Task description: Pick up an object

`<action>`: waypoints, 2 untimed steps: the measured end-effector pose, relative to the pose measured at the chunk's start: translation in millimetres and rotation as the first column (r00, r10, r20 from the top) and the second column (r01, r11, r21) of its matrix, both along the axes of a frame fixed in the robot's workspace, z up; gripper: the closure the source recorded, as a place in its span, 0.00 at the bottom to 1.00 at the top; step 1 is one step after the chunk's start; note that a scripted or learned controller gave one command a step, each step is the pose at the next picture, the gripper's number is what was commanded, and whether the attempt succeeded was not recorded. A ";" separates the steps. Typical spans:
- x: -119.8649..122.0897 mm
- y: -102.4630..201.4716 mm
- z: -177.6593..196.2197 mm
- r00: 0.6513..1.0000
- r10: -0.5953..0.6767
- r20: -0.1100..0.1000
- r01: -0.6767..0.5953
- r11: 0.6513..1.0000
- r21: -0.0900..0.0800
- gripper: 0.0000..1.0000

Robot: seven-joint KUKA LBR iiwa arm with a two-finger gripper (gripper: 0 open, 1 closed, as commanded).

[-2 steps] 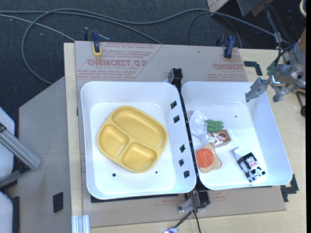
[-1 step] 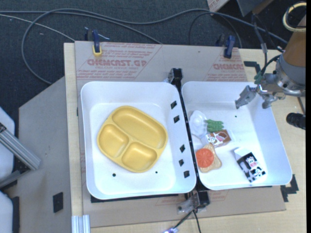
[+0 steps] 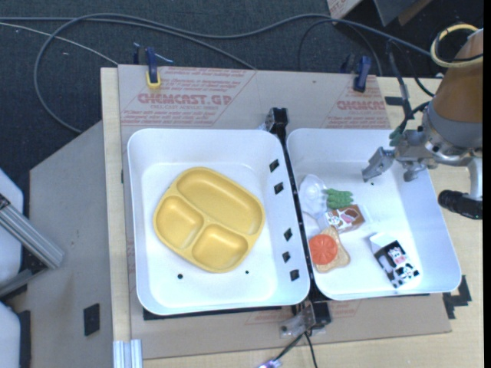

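Note:
My gripper [image 3: 394, 169] hangs over the far part of the right bin [image 3: 430, 205], its two grey fingers spread apart with nothing between them. Below and left of it lie a green toy [image 3: 338, 198], a brown and red piece [image 3: 347, 218], a clear plastic item [image 3: 312, 192], a red-orange round piece on a tan slice [image 3: 326, 249] and a black and white block [image 3: 395, 261]. The gripper is apart from all of them.
The left bin [image 3: 146, 205] holds a yellow divided plate [image 3: 209, 218]. A black divider with clips [image 3: 285, 205] runs between the bins. Blue clamps [image 3: 153, 64] hold the board at the back. Cables lie on the dark floor beyond.

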State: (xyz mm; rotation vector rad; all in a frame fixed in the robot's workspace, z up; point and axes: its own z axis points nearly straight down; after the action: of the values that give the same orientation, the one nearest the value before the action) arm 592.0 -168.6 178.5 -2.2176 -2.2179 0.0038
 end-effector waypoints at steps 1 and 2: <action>1.4 -7.7 -58.9 1.000 -0.001 -0.001 0.001 1.000 0.000 0.00; 3.4 -7.7 -43.5 1.000 0.000 0.007 0.000 1.000 -0.001 1.00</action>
State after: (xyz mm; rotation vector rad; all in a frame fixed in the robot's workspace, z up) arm 595.4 -176.3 135.0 -2.2218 -2.2220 -0.0025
